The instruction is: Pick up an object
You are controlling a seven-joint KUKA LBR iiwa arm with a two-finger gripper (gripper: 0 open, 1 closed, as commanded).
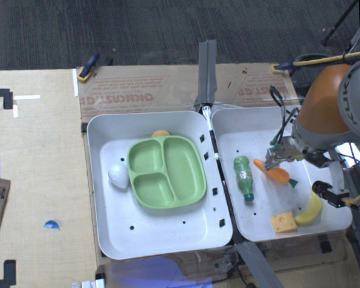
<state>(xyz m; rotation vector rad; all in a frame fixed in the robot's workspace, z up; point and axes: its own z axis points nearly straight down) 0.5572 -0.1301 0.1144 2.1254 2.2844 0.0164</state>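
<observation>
1. Gripper (276, 157) hangs over the right bin (232, 222), whether its fingers are parted I cannot tell
2. Orange carrot (274, 172) lies just below the gripper, long axis slanting toward the green bottle (244, 178)

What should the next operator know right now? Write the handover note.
Gripper: low in the right bin, just above the carrot; finger state unclear, nothing seen held.
Right bin: bottle, carrot, banana, cheese.
Left bin: green tray, white ball beside it.
Done: arm reached the carrot.
Left: grasp and lift an object.
</observation>
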